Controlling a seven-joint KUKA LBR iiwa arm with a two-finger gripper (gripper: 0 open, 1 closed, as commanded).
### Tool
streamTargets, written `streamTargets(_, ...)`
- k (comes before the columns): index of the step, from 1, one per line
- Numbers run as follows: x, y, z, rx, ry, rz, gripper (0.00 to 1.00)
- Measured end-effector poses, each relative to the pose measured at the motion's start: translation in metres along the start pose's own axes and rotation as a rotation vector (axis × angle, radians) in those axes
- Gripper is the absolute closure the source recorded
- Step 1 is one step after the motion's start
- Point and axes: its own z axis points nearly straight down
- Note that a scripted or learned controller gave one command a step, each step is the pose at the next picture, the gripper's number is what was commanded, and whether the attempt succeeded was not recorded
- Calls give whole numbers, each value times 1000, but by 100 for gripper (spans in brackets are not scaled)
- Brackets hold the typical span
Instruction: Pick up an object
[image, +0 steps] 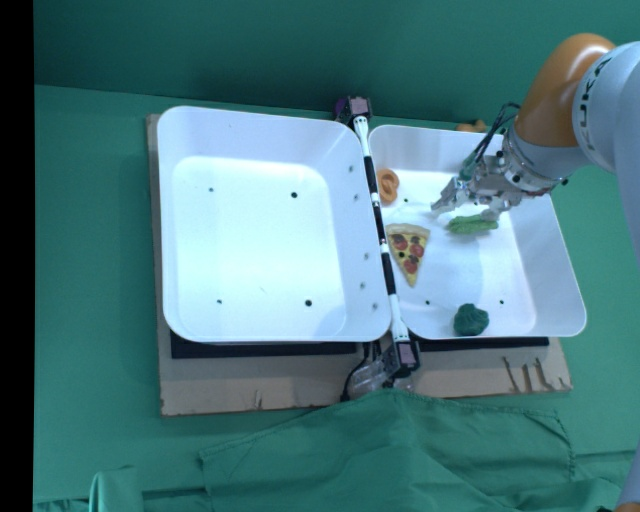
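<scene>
Here's the arm (585, 85) reaching in over the right-hand bin (545, 245), its pincer (468, 203) hanging low in the upper part of that bin. Right beneath and just beside the fingertips lies a small green leafy piece (472, 225), the nearest thing for the taking, though from this angle I can't say whether metal meets it. The pincer's fingers look parted, released, with nothing caught between them, so call it empty-handed for now. Elsewhere in the same bin: a pizza slice (408, 250) lying flat near the divider, an orange ring (388, 184) just beside that divider higher up, and a dark green lump (471, 320) near the front wall, well apart from the pincer. The left-hand bin (175, 215) sits alongside on the counter (100, 250). So where do we stand? The approach appears to be made, the grab itself is not yet done: closing on a piece and lifting it free are both left, by my reckoning.
</scene>
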Motion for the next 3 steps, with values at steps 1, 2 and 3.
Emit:
streamTargets(1,-5,-48,-1,-4,-3,1,0)
streamTargets(2,-18,4,4,7,2,-2,0)
streamTargets(3,-36,-57,1,4,1,3,0)
